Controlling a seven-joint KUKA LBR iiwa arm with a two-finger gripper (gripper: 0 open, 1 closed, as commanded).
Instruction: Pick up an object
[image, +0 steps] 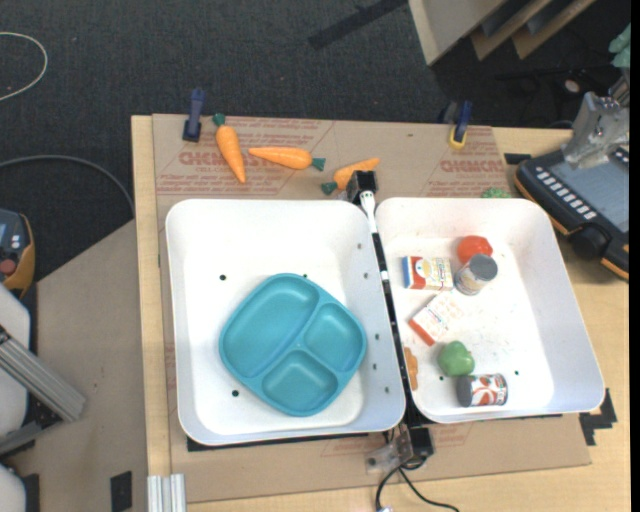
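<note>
Since it looks light and stiff, the lying can could be pinched across its sides, while the fingers' state cannot be told

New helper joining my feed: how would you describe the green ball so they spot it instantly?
Look in the right-hand white bin, near its front edge. The green ball sits just behind the lying red-and-white can; it is the one round green thing among boxes and cans.

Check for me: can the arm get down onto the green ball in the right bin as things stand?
Probably yes. The green ball lies in the open on the right bin's floor with nothing over it. A small carton and a can lie near but apart from it, so finger room looks tight.
</note>
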